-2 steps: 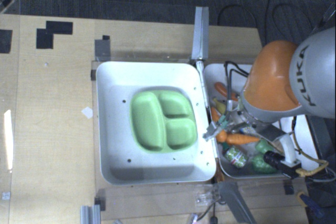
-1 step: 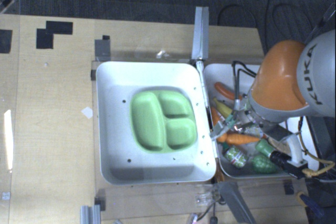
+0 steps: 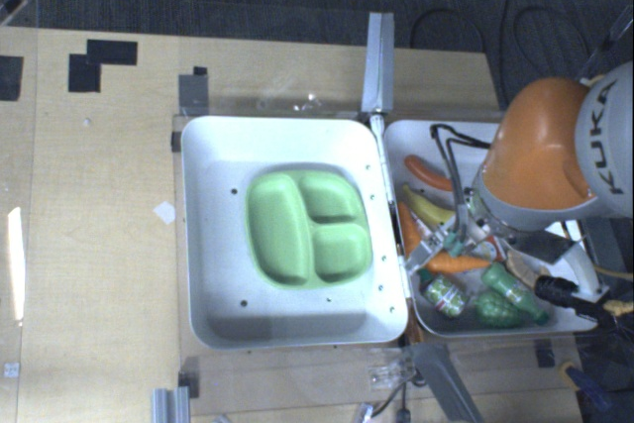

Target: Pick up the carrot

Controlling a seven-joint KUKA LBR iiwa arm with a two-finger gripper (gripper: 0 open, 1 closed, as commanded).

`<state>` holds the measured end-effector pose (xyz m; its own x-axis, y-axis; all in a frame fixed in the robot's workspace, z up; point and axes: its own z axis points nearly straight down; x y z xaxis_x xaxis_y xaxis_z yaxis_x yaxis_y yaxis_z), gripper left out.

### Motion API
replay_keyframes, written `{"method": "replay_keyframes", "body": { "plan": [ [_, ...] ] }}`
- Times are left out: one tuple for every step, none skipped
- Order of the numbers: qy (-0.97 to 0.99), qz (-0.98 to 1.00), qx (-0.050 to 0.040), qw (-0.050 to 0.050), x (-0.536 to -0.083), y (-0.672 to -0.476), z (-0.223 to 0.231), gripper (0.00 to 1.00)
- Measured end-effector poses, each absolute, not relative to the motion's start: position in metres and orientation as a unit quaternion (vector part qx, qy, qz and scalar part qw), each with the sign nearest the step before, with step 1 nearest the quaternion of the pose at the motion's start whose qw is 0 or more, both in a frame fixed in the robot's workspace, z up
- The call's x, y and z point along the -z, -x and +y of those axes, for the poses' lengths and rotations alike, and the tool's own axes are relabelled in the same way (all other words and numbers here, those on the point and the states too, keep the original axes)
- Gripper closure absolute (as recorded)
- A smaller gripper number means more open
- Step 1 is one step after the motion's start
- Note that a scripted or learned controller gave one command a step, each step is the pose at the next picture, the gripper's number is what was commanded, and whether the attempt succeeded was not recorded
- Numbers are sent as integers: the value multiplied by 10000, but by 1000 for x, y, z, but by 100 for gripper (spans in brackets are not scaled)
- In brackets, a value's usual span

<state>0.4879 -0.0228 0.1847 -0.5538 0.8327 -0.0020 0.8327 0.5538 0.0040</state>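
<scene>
The carrot (image 3: 459,264) is an orange stick lying roughly level in the right bin (image 3: 396,146), near its front. My gripper (image 3: 458,241) reaches down under the orange-banded wrist (image 3: 540,157) and sits right above the carrot, close to or touching its top. The arm hides the right part of this bin. I cannot make out whether the carrot is between the gripper's tips.
A green divided plate (image 3: 307,225) lies in the left bin (image 3: 213,243). Around the carrot are a red-orange sausage-like item (image 3: 426,171), a yellow banana (image 3: 426,206), another orange piece (image 3: 408,231) by the bin's left wall, and green bottles (image 3: 510,297) at the front.
</scene>
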Motion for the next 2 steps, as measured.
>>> {"method": "replay_keyframes", "body": {
  "plan": [
    [-4380, 8990, -12, 23, -185, -488, -40, 0],
    [-4114, 9114, -40, 118, -101, -494, -87, 0]
  ]
}}
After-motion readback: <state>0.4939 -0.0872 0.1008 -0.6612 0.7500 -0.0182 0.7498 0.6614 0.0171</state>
